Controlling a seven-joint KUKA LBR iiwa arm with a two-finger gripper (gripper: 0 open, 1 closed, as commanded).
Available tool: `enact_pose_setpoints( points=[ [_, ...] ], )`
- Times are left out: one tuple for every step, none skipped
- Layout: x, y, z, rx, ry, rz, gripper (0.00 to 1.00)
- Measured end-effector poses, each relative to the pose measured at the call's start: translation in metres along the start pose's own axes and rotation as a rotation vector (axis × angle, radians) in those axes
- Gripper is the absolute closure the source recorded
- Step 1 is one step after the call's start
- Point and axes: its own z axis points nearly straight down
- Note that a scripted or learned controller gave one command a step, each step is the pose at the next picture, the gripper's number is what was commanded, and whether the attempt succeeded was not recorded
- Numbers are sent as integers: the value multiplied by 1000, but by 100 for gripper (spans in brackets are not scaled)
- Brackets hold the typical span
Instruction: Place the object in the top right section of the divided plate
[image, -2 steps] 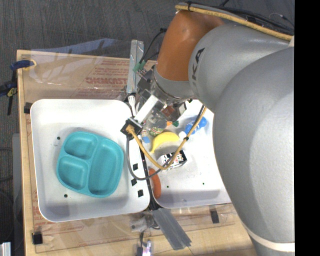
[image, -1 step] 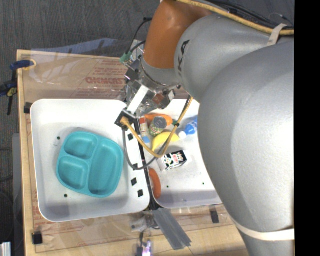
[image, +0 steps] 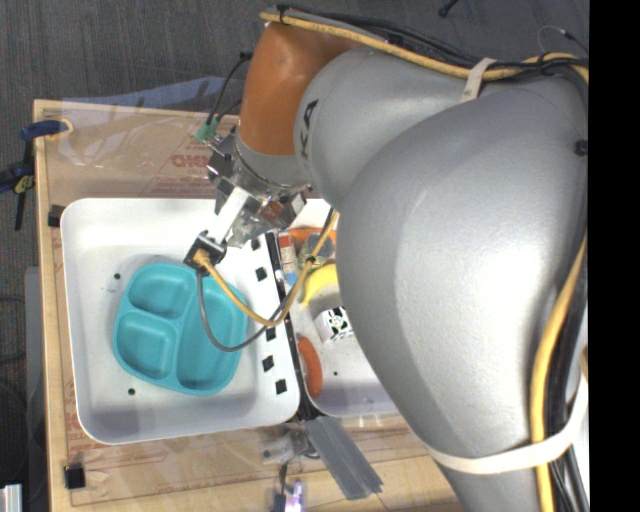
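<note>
Reaching in from the right, the grey arm (image: 450, 250) covers most of the right bin (image: 345, 395), and its orange band (image: 275, 90) sits at the far side of the scene. Below the band, the gripper (image: 262, 208) hangs over the far end of the rims where the two bins meet, just right of the left bin's far right corner. From this angle it cannot be told whether the gripper is wide or narrow, and nothing can be seen held in it.

The divided plate (image: 180, 330) is teal and lies flat on the floor of the left bin (image: 90, 400), roughly in the middle. Its three sections are all plainly visible: two smaller ones on the far and left sides and a larger one on the right. The plate is near the gripper but apart from it, to the left and nearer.

The loose things lie in the visible strip of the right bin, close to the shared rim. A yellow thing (image: 322, 283) is farthest, a white thing with black spots (image: 336, 322) lies just nearer than it, and an orange thing (image: 311, 368) is nearest of the three, against the rim. Which of them is the object for the plate cannot be told. All three are partly hidden by the arm.

Both bins stand on a wooden bench (image: 120, 465), and a blue clamp (image: 40, 128) grips its far left corner.
</note>
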Motion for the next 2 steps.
enact_pose_setpoints(
  points=[
    [37, -55, -59, -3, 3, -153, 100],
    [40, -131, 14, -2, -1, -110, 100]
  ],
)
